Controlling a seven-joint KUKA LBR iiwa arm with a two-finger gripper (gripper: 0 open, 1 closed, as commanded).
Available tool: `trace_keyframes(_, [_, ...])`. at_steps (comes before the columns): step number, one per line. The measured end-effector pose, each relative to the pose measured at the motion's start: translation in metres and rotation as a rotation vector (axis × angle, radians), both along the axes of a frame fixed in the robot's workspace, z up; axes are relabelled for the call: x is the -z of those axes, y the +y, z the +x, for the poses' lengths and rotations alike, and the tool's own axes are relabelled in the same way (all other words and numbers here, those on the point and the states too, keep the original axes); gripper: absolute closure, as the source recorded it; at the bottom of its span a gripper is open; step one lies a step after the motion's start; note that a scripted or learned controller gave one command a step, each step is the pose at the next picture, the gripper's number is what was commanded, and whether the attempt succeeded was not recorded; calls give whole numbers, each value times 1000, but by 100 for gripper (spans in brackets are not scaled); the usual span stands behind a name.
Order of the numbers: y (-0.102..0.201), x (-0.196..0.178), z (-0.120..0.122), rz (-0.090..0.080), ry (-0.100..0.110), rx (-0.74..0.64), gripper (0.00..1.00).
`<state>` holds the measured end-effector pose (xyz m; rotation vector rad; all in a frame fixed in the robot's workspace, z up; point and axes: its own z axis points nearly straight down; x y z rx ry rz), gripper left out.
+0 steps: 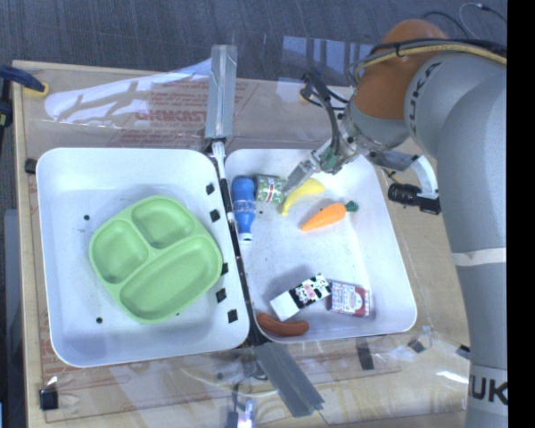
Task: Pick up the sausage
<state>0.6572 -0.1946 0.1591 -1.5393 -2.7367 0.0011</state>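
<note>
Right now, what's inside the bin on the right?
In the right bin: a blue bottle, a small can, a banana, a carrot, two small cartons and the sausage. The gripper covers part of the banana.

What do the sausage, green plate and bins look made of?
Sausage: likely toy plastic or rubber; smooth, even red-brown skin with a faint sheen. Green plate: moulded plastic, matte, one uniform colour with three rounded compartments. Bins: thin white plastic, judging by soft rounded rims and slight gloss.
</note>
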Motion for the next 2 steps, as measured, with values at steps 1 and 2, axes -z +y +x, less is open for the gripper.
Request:
trace_keyframes(1, [-15,70,-46,1,4,-27,0])
trace_keyframes(2, [-15,62,-47,2,8,-30,100])
